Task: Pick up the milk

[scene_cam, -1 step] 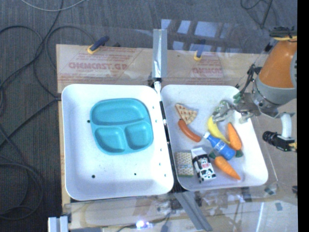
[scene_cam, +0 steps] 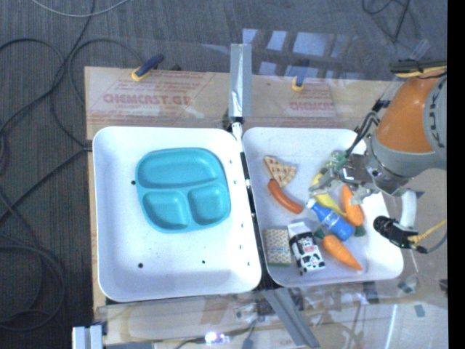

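Note:
The milk [scene_cam: 306, 249] is a small white carton with black cow patches. It lies near the front edge of the right bin [scene_cam: 254, 145], between a tan cracker [scene_cam: 277, 246] and an orange carrot [scene_cam: 341, 251]. My gripper [scene_cam: 340, 168] hangs over the right bin's far right part, among the toy food there. It is up and to the right of the milk, well apart from it. The grey wrist and orange band [scene_cam: 408, 119] rise behind it at the right edge.
The right bin also holds a waffle piece [scene_cam: 280, 169], a sausage [scene_cam: 285, 197], a blue bottle [scene_cam: 332, 222], a second carrot [scene_cam: 353, 204] and a yellow item [scene_cam: 322, 179]. A blue divided plate [scene_cam: 183, 188] sits in the left bin [scene_cam: 109, 253].

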`<state>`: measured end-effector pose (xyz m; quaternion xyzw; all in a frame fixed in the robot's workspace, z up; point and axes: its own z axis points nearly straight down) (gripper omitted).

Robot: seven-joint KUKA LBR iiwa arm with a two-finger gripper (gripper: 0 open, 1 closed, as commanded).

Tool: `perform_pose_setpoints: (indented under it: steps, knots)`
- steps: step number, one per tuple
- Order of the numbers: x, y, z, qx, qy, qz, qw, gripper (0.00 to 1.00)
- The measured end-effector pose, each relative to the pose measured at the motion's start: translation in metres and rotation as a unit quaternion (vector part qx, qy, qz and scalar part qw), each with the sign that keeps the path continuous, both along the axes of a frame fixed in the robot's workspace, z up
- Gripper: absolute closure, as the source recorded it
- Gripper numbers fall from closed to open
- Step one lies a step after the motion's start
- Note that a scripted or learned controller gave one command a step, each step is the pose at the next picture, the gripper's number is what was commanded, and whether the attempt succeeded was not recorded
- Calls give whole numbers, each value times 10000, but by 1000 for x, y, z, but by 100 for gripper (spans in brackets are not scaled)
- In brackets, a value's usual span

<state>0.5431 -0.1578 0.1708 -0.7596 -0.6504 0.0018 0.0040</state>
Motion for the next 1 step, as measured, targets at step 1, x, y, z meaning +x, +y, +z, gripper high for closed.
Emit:
perform_pose_setpoints:
  steps: [1]
  knots:
    - [31, 3, 66, -3, -10, 832, 9965, 0]
